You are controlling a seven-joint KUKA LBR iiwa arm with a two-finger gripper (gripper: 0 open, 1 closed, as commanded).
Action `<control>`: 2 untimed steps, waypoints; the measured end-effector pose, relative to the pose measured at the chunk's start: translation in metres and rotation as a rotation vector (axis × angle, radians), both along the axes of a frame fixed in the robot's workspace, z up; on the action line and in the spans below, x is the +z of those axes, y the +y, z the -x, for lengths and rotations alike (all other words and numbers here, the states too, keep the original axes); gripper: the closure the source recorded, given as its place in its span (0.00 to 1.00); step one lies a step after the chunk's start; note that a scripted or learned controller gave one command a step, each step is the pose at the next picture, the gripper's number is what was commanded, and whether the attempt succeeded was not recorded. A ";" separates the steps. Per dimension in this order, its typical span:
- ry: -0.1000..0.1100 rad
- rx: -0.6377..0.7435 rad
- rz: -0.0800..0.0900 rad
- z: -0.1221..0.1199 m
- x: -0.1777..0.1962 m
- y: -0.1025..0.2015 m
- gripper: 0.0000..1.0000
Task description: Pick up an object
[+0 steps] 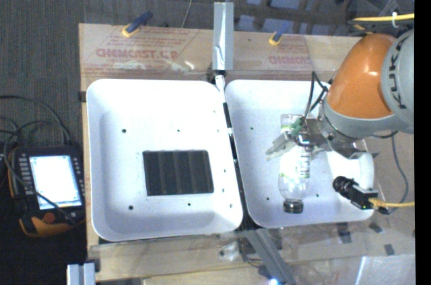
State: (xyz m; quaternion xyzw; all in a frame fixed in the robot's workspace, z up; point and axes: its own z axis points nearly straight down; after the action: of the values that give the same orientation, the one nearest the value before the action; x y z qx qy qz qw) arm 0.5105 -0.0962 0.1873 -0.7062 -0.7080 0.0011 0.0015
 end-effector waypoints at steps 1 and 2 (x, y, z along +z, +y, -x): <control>-0.001 -0.113 0.000 -0.033 -0.013 -0.047 0.00; -0.001 -0.194 0.002 -0.061 -0.014 -0.097 0.00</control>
State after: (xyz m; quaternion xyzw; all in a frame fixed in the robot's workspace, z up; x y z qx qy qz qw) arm 0.5715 -0.1931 0.1734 -0.7713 -0.6365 0.0013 0.0009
